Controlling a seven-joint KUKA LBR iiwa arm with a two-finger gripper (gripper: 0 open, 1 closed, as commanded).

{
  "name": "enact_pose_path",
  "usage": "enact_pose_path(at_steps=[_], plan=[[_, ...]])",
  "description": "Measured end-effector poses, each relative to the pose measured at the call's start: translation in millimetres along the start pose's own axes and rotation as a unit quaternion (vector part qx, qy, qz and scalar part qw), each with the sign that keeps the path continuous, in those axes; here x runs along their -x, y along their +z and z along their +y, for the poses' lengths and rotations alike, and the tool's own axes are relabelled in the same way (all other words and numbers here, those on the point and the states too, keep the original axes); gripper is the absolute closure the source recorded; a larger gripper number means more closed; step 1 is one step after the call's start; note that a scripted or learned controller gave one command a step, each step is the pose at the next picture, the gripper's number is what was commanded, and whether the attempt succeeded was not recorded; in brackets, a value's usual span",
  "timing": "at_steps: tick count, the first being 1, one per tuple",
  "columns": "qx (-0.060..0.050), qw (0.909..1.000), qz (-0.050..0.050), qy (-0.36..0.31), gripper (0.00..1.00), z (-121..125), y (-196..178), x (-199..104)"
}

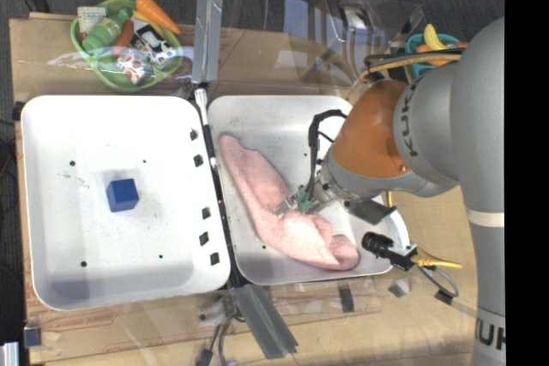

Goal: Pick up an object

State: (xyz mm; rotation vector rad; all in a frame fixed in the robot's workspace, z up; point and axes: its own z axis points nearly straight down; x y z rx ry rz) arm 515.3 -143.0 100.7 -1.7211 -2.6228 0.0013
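The gripper sits low on the pink cloth in the right bin, presumably to grasp it; I cannot tell how it stands.

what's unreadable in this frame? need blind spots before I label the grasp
- End effector, camera view: small, under the arm's wrist, down at the pink cloth. Open or shut, and any real hold, cannot be told.
- Right bin: its right side is covered by the arm's orange band.
- Green bowl behind the left bin: contents too cluttered to name fully.
- Blue cube: clear.
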Motion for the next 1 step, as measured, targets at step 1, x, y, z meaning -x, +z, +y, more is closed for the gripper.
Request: enact_pose_path(at_steps=[1], plan=[[0.001, 1.0, -0.001, 0.001, 1.0, 102.6, -91.1, -82.4]])
